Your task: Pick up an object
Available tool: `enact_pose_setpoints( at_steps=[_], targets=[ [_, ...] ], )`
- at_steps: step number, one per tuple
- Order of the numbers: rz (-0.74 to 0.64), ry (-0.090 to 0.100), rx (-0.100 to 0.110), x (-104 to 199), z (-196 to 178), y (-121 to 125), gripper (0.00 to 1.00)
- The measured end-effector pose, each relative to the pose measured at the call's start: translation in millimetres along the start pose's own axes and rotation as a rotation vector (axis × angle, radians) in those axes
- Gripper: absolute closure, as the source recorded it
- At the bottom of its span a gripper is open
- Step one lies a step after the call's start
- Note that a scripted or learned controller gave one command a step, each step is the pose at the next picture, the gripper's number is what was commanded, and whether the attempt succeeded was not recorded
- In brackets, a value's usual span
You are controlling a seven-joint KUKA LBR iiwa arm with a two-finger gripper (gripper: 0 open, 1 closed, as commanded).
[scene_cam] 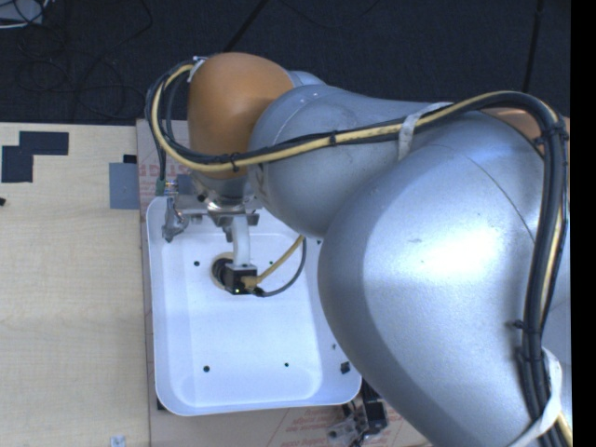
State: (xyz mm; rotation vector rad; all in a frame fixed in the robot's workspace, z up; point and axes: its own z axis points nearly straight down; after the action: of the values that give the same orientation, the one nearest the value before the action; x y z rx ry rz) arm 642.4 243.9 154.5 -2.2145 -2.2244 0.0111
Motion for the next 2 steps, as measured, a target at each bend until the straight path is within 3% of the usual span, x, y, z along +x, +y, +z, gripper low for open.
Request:
enact_pose_setpoints(
  at_steps=[1,2],
  targets=[
    [0.002,0.001,0.007,0,-11,-122,0.00],
    [0.007,-0.001,0.003,-34,68,-110,0.00]
  ],
)
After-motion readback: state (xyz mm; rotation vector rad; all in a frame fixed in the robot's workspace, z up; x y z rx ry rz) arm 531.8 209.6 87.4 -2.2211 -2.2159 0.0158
